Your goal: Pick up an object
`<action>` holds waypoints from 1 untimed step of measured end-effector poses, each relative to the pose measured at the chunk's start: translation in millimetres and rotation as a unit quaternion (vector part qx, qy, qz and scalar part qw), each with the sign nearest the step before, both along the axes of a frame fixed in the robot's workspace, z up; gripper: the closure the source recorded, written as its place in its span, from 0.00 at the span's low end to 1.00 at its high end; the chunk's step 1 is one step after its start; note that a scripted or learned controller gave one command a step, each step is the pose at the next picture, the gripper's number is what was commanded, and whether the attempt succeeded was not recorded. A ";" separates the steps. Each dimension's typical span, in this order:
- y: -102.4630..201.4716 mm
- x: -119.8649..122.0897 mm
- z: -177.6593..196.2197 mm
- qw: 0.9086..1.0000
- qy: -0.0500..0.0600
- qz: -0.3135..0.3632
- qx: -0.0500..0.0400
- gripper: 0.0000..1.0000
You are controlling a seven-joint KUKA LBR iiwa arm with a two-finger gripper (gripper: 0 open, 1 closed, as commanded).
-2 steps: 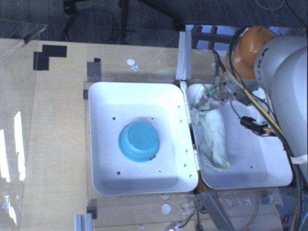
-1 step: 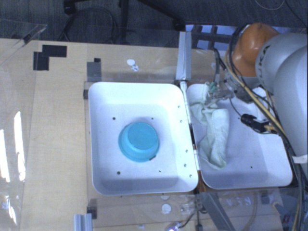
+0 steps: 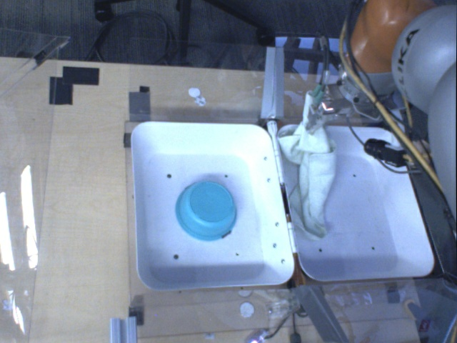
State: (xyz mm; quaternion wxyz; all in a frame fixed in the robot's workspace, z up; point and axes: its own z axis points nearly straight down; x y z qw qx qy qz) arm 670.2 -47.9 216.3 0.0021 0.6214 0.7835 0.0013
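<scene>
White plastic forms both bins. Lowest in the frame, the left bin (image 3: 150,191) holds a blue bowl (image 3: 206,210), upside down at its middle. To the right, a white cloth (image 3: 312,181) hangs down the right bin (image 3: 385,227) along its left wall, its top corner pinched between the fingers of the gripper (image 3: 319,106) at upper right, below the grey arm (image 3: 421,41).

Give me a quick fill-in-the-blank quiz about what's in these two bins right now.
1. The blue bowl sits upside down in the ____ bin.
2. The white cloth lies in the ____ bin.
3. The cloth's top end is lifted at the gripper, near that bin's ____ left corner.

Missing words: left; right; far
</scene>
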 end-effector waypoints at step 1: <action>41.6 -60.2 -9.9 1.000 0.002 0.015 0.000 1.00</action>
